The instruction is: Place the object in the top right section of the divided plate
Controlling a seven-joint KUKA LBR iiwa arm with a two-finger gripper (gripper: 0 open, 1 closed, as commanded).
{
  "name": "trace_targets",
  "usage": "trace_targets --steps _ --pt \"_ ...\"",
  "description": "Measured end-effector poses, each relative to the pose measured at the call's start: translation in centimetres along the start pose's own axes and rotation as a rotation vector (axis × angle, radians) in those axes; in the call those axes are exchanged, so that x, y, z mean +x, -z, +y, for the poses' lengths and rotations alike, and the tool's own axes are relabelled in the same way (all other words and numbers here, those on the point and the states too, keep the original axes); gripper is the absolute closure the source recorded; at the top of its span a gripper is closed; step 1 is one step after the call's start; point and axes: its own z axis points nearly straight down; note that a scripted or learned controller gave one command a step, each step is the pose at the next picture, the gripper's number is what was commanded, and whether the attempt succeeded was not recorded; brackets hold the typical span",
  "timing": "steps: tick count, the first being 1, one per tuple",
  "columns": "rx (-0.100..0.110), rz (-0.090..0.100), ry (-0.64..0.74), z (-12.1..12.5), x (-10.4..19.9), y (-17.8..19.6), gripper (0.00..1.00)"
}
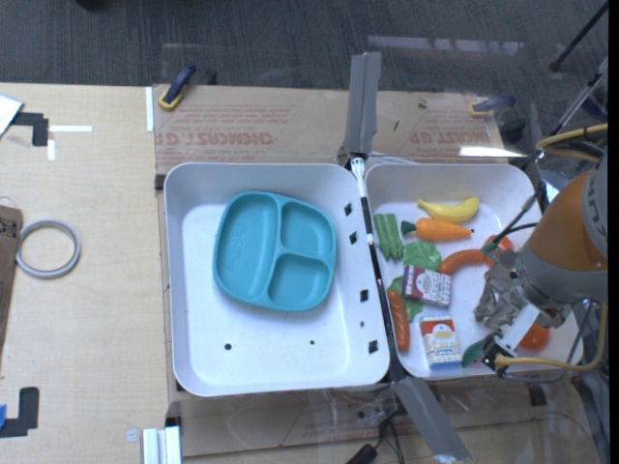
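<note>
While the gripper (498, 309) hangs low over the near right part of the right bin (503, 174), whether its fingers are apart or together cannot be told, and nothing shows between them. Judging from the task, some toy from this bin is meant to go into the divided plate (276, 250); which one is not settled, since none is held. Nearest the gripper are a small carton (439, 340) just to its left and a packet (427, 284) beyond that, with an orange sausage (464, 257) just farther off, its long axis running left to right. Farther still lie a carrot (443, 229) and a banana (450, 208). The blue plate sits well to the left of the gripper in the left bin (193, 356), all sections bare. Both bins rest on the bench (87, 162), with a tape roll (45, 248) far left of the plate and dark carpet (290, 17) beyond.
</note>
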Motion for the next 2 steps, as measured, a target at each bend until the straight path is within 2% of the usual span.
trace_targets --steps 1,2 --pt "0.000 0.001 -0.034 -1.1 1.7 0.0 1.00" --pt "-0.001 0.000 0.179 3.9 -3.9 0.0 1.00"
